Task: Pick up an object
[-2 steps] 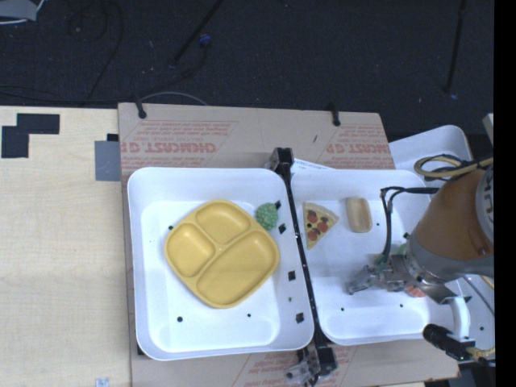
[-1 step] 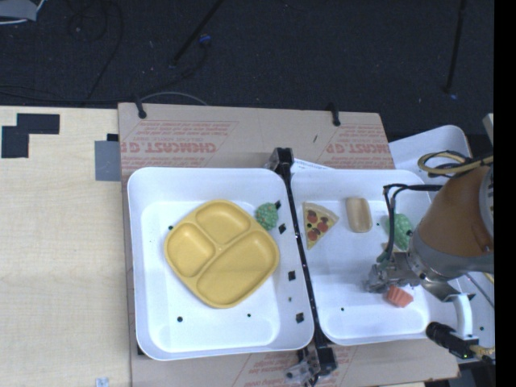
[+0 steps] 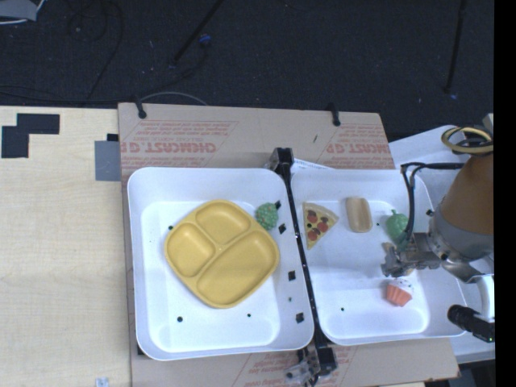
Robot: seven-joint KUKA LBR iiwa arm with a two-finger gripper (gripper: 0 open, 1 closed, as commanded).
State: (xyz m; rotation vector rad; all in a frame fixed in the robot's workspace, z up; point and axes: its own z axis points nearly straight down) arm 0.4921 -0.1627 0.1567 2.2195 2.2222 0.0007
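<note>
Two bins: yellow plate left, toy foods right.

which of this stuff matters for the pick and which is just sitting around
Matters for the pick:
tool, low in the right bin
orange toy, just below it
green toy, just above it

Just lying about:
pizza slice
tan piece
yellow tray in the left bin
broccoli by that tray

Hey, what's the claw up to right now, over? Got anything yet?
Claw low in right bin, grip unclear. Orange toy just below it, green toy just above. Nothing seen held. Pizza slice and bread piece lie apart, over.
</note>
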